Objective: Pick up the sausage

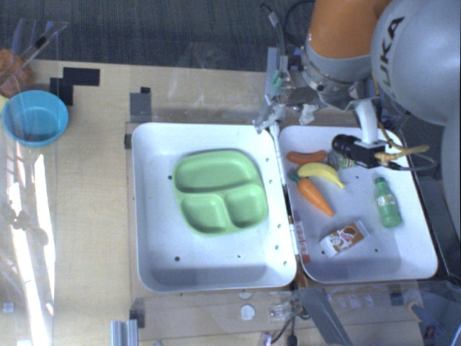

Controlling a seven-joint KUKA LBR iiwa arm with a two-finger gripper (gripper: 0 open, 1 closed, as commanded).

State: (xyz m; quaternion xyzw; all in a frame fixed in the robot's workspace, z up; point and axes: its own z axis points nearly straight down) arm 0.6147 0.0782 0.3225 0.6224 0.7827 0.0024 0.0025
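Sausage lay near the gripper, toward the view's lower right.
Its long axis ran left-right, just above the banana; the gripper's state could not be told.

Item 1: grey arm, upper right. It carries black capital lettering on the curved housing, set on a slant near its left edge. The letters "UK" are legible, and the rest of the word is cut off by the curve and the picture edge. Item 2: small carton lying in the right bin. Its face is printed in red-brown and white, but the wording is too small to read. Item 3: green bottle in the same bin. It has a label band with no legible text. No other legible writing, numbers or signs.
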